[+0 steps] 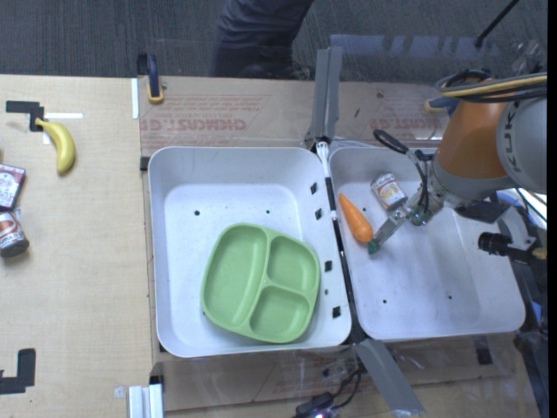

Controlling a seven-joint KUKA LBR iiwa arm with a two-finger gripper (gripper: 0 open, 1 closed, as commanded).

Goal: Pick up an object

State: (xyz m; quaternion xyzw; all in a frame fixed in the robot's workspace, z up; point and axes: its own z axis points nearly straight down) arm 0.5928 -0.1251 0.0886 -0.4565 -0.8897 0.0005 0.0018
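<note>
Nearest the camera, the green divided plate lies flat in the left bin, a smooth moulded plastic dish with three compartments and rounded corners; it sits toward the front of that bin, slightly askew.

Candidates for the pick lie in the right bin: an orange carrot, tapered and matte, likely a plastic toy, rests near the bin's left wall with its tip toward the back; just behind it and to the right lies a small tin can, tipped on its side, its paper label and metal rim catching light.

Between them the hand reaches down at a slant from the grey arm, its dark green-tipped end close beside the carrot's broad end and touching or nearly touching the bin floor; whether it is open or closed I cannot tell, and nothing visibly sits in it.

Judging by this, the step is the approach to a grasp, with the carrot the likeliest target; the next move calls for straddling its thick end and closing squarely, since the smooth cone could squirt sideways.

Further out, on the pale wooden tabletop, lie a yellow banana and some small packaged goods.
</note>
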